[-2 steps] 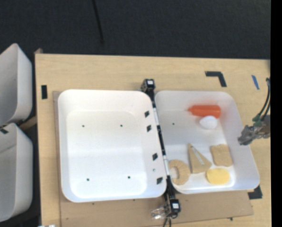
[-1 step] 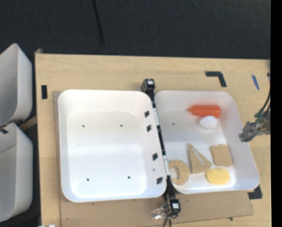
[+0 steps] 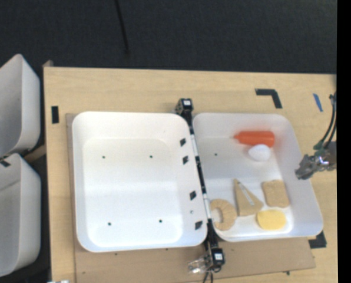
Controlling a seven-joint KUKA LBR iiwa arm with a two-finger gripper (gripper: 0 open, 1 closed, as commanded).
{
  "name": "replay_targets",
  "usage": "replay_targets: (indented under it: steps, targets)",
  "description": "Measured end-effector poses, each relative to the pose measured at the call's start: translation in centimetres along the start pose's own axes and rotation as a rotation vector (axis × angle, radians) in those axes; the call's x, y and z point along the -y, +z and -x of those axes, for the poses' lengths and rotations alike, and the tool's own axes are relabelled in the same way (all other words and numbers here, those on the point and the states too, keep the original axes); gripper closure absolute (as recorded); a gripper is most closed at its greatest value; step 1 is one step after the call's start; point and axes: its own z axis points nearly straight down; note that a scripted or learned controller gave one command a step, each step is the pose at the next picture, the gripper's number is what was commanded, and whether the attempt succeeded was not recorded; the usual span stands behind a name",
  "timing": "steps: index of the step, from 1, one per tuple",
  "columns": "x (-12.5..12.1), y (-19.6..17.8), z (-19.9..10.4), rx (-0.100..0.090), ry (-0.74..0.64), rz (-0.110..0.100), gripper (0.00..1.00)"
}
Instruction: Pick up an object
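The right bin [image 3: 222,135] holds several objects. An orange carrot-shaped piece [image 3: 255,137] lies near its far side, with a white egg-shaped piece [image 3: 260,152] just in front of it. Nearer the front lie a tan bread slice [image 3: 275,193], a yellow round piece [image 3: 271,220], a tan wedge [image 3: 245,198] and a tan ring [image 3: 222,213] against the left wall. My gripper [image 3: 310,166] shows as a small grey shape at the bin's right rim, apart from all the objects.
The left bin [image 3: 81,158] sits beside the right one, joined by a clipped divider [image 3: 194,170]. White containers [image 3: 7,175] stand off the bench's left edge. Thin cables [image 3: 327,128] hang at the far right.
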Motion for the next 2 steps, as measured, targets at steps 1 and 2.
replay_targets:
  steps: [1, 2]
  targets:
    - [0.0, 0.0, -1.5, -0.001, -0.003, 0.000, 1.00]
    - [0.0, -1.9, 0.0, 0.000, 0.000, 0.002, 1.00]
